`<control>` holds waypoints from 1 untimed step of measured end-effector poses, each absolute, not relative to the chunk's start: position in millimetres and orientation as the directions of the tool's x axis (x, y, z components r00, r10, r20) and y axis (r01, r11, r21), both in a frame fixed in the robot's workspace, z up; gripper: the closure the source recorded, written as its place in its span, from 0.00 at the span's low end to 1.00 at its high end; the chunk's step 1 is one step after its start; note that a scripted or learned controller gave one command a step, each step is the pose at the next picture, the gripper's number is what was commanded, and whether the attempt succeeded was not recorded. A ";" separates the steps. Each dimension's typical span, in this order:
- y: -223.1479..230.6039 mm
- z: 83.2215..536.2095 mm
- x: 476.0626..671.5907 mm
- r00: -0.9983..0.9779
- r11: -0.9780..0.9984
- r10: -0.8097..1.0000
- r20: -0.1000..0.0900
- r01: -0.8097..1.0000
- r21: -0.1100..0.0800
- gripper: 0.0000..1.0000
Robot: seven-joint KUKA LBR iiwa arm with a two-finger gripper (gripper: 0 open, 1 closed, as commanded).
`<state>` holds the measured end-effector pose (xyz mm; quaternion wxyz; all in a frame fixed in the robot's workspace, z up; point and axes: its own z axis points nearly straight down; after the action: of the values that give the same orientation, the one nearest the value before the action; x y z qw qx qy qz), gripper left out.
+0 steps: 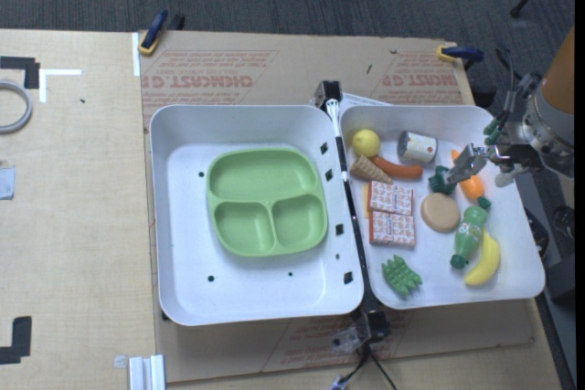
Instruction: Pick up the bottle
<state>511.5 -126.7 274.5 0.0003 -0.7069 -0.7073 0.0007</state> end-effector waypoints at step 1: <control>-127.0 283.7 512.0 0.000 0.000 1.000 -0.001 1.000 -0.002 1.00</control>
<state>512.0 -127.0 283.7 0.0001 -0.7072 -0.7070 0.0011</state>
